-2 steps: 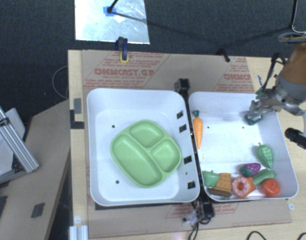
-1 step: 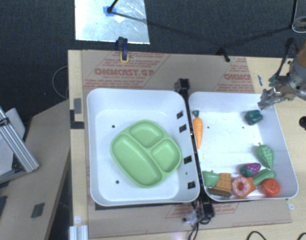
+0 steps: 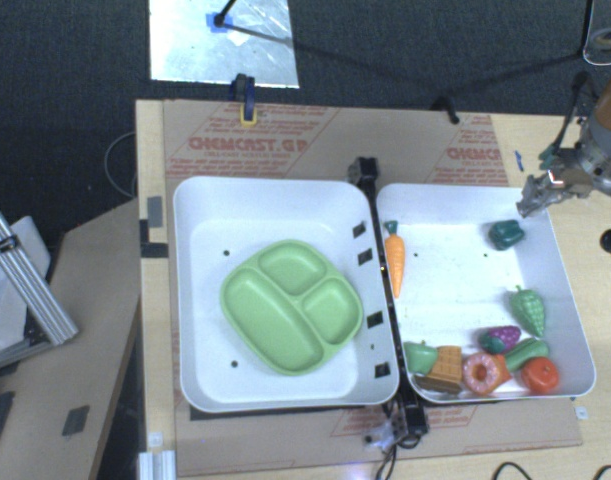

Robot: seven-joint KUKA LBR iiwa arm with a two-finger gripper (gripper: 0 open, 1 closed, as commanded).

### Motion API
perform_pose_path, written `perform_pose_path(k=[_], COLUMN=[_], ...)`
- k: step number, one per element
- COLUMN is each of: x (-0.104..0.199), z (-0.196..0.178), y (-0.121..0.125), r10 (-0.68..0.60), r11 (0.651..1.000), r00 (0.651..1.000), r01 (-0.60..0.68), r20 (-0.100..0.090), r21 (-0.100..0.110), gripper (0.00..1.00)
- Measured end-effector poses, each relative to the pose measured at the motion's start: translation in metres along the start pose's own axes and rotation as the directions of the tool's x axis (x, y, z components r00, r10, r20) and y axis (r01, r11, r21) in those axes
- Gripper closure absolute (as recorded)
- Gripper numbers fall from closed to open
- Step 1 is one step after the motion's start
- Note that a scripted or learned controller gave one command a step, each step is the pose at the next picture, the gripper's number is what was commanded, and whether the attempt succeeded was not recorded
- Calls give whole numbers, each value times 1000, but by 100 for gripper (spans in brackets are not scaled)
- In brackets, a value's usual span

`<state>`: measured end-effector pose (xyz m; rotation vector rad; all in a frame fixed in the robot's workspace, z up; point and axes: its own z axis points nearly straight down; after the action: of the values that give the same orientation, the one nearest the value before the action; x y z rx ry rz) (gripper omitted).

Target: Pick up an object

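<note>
The right bin (image 3: 455, 218) holds toy foods. An orange carrot (image 3: 393, 258) lies against its left wall. A dark green piece (image 3: 505, 233) sits near the far right corner. My gripper (image 3: 535, 198) hangs at the bin's far right rim, just up and right of that dark green piece, and nothing shows in its grasp. Clustered along the near edge are a light green leafy piece (image 3: 530, 311), a purple piece (image 3: 500, 339), a red tomato (image 3: 541, 373), a pink donut (image 3: 482, 373), a brown waffle-like piece (image 3: 447, 368) and a green pepper (image 3: 420, 356).
The left bin (image 3: 215, 208) holds a light green divided plate (image 3: 290, 306). A black divider (image 3: 377, 268) runs between the bins. Cardboard (image 3: 275, 143) lies under both. A metal frame (image 3: 20, 268) stands at the left, and a yellow clamp (image 3: 246, 103) sits at the back.
</note>
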<state>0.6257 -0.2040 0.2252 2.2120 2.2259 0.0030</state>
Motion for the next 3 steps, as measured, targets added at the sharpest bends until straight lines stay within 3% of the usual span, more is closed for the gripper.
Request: perform_pose_path(k=[3], x=[140], z=[3], y=[-52], r10=[-2], r11=[1000], r00=[1000], r01=[2], r20=[-3], r21=[5], gripper=[100])
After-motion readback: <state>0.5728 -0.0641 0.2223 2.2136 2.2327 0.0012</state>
